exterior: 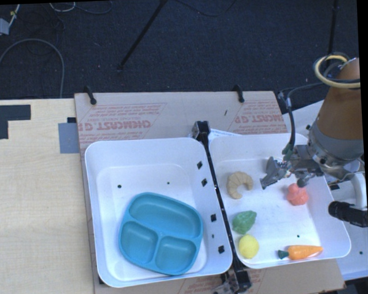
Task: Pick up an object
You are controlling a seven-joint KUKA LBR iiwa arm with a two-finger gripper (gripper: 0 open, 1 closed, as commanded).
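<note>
Orange carrot at right bin's front; hand above croissant.

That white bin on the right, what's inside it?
The right bin holds a tan croissant, a green leafy piece, a yellow lemon, a carrot and a pink-red fruit. The robot's hand reaches in, hiding the floor beneath it.

Right bin middle lies open — croissant, strawberry flank it.
</note>
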